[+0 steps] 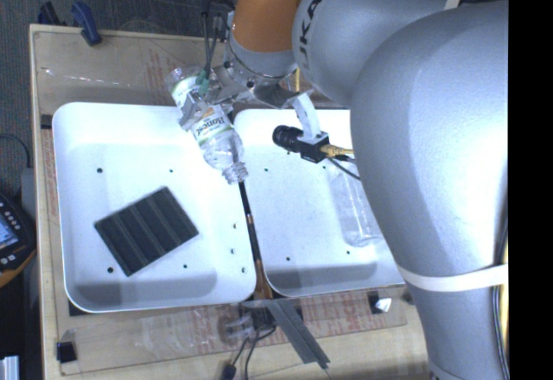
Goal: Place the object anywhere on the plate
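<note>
Bottle [210, 129] hangs clamped in the hand [200, 95], whose fingers the wrist mostly hides.

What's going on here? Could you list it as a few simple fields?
arm: grey, orange band, reaching in from the right
tool: above the seam between the bins, at a clear plastic bottle
left bin: holds a dark ribbed plate
right bin: holds a second clear bottle
bottle on plate: not yet
</note>
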Robot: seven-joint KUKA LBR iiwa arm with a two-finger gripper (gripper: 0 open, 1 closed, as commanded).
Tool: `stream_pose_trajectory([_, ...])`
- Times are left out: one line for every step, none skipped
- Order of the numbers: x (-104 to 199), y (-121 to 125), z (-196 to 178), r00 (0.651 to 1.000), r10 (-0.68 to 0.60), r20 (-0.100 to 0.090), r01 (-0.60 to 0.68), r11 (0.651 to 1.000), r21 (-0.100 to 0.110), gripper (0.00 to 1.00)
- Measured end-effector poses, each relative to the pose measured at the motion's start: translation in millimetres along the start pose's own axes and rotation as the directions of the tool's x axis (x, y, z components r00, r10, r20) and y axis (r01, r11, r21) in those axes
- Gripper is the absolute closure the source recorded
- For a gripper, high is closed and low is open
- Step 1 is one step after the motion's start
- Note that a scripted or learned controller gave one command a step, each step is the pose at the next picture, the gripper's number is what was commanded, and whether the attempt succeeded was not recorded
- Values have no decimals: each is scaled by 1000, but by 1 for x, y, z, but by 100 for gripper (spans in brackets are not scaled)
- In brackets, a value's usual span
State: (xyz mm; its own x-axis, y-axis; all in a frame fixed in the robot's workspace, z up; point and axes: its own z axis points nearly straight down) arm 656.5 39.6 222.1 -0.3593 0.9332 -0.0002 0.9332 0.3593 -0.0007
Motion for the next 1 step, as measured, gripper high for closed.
stream_pose_trajectory([30,-6,-22,996,87,1,-87,996,0,100])
